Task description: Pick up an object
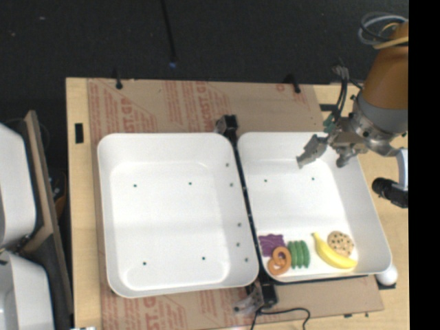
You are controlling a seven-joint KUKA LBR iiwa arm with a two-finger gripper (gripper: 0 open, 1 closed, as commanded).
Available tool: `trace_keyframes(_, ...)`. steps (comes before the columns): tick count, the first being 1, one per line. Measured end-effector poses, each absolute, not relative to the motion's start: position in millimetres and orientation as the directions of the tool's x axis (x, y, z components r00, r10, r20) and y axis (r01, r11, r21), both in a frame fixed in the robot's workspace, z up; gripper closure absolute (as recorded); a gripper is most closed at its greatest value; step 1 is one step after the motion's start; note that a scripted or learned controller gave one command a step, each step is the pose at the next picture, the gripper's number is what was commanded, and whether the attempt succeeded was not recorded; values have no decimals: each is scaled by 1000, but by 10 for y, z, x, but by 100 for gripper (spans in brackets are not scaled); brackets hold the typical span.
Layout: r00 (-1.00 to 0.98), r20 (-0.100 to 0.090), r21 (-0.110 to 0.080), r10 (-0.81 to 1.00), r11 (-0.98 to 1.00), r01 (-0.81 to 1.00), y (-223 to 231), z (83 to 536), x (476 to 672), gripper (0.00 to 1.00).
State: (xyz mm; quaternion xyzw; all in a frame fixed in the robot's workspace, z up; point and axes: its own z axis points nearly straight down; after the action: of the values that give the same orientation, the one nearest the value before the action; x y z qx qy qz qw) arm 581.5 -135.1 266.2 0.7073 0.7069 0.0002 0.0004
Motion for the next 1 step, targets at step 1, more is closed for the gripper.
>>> trace_keyframes(1, -3, 0, 13, 1000, 3, 1000, -834, 4156, 5696, 0)
